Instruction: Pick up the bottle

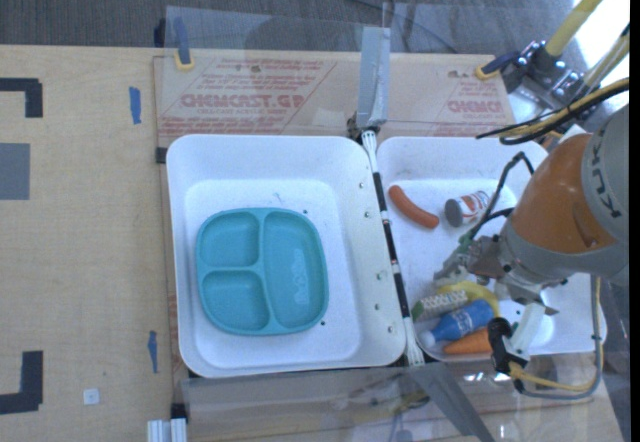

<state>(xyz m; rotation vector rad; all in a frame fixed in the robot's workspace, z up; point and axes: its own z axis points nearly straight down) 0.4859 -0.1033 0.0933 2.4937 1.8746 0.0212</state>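
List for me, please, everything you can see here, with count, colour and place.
left bin: 1, white, bench's left
right bin: 1, white, beside the left bin
divided plate: 1, teal, in left bin
sausage: 1, orange-red, right bin, far part
grey-capped container: 1, white and red, beside the sausage
yellow thing: 1, yellow, right bin, near part
blue bottle: 1, blue, just nearer than the yellow thing
orange thing: 1, orange, at right bin's near wall
cardboard sheet: 1, brown, behind the bins
arm: 1, grey with orange band, from the right
gripper: 1, dark, above the yellow thing
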